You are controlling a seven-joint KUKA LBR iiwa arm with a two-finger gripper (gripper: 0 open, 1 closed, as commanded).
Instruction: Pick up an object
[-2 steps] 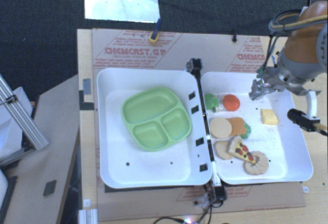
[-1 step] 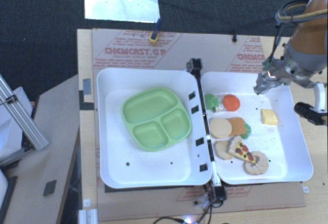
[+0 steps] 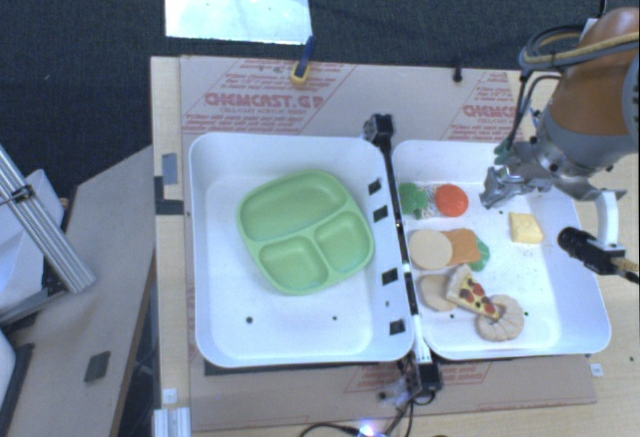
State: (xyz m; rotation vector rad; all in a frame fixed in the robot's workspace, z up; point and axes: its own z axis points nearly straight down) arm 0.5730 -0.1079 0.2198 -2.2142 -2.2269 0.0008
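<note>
Your candidates for picking all lie in the right bin (image 3: 590, 325), in the lower right of the frame. Along its left side you see a green leafy piece (image 3: 411, 197) next to a red tomato slice (image 3: 451, 199). Below them sits a pale round slice (image 3: 431, 248) overlapping an orange piece (image 3: 464, 245), with a bit of green (image 3: 483, 251) showing at that piece's right edge. Lower still, a tan piece (image 3: 434, 292) lies beside a pizza slice (image 3: 472, 294), and a round cookie (image 3: 499, 318) touches the pizza slice's lower end. A yellow cheese cube (image 3: 525, 227) lies alone nearer the bin's right side, apart from the rest.

The gripper (image 3: 497, 189) hangs over the upper part of the right bin, to the right of the tomato slice and up-left of the cheese cube. Nothing shows between its fingers, and you cannot tell from this slant whether they are apart or together. The arm (image 3: 590, 105) comes in from the upper right, its orange band above the wrist.

The left bin (image 3: 215, 325) fills the frame's centre and holds a green divided plate (image 3: 305, 230), tilted slightly in the picture. Both bins rest on a board (image 3: 260, 90) printed with red lettering
</note>
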